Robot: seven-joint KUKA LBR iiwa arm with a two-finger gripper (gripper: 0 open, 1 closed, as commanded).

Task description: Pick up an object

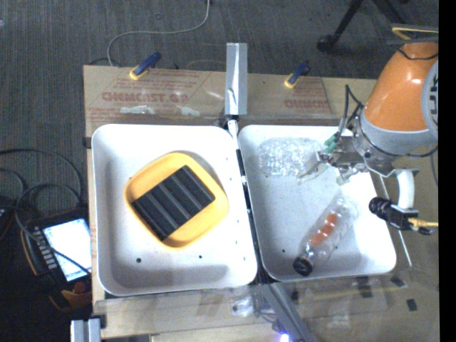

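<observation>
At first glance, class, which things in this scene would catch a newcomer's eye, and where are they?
The yellow tray with a black ribbed insert dominates the left bin. In the right bin, a clear plastic bottle with a black cap lies slanted near the front, and the arm's tool hangs over the far side beside a crumpled clear wrapper.

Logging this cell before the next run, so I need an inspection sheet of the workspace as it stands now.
Surface: two white bins side by side, left bin and right bin, on a brown board.
Job's things: yellow tray with black ribbed insert in left bin; clear plastic bottle with dark cap and crumpled clear wrap in right bin.
Clutter: nothing seen.
Grippers: end effector over right bin's upper right, beside the wrap; grasp cannot be judged.
Cables: white cable on the floor above; dark cables at left.
Surroundings: carpet, chair base, lit tablet, two blue-yellow clamps.
</observation>
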